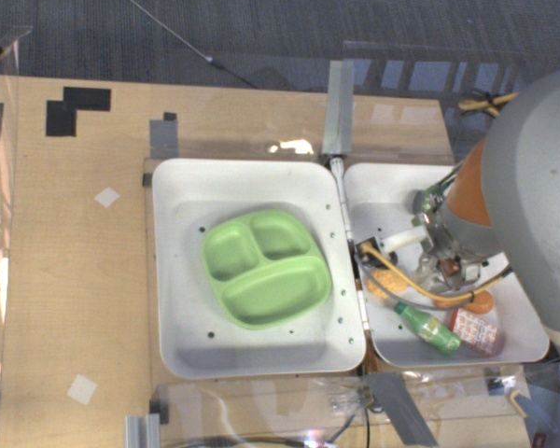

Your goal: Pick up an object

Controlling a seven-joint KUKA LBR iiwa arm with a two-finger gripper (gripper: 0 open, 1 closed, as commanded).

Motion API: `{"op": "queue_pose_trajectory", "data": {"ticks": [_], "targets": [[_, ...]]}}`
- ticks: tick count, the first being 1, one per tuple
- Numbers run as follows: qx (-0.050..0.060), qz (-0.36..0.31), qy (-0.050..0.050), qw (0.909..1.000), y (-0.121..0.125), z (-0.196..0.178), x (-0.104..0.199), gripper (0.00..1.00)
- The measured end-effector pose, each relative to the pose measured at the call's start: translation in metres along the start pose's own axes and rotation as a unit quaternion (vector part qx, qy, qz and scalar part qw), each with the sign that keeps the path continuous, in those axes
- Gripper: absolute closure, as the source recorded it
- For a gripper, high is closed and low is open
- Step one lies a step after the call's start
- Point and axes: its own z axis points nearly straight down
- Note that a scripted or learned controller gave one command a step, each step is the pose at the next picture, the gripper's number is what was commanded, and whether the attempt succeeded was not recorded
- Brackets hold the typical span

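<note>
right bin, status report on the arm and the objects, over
Gripper low in right white bin, jaws unreadable. Green plastic bottle, red packet and orange item lie loose beside it. Yellow cable loops across them. Green divided tray in left bin.

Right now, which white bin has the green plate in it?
The left bin holds the green divided plate. The right bin has the small things instead, like a green bottle, with the gripper over it.

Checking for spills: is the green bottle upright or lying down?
Lying down: the green bottle rests on its side on the right bin's floor.
</note>
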Motion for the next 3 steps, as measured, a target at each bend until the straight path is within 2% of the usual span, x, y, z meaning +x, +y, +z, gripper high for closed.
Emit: {"op": "queue_pose_trajectory", "data": {"ticks": [1,2,3], "targets": [[-0.005,-0.039,0.004,0.9992,0.109,0.018,-0.036,1.0],[-0.002,-0.002,0.006,1.0,0.053,0.018,0.051,1.0],[0.0,0.0,0.002,1.0,-0.101,-0.078,0.056,1.0]]}}
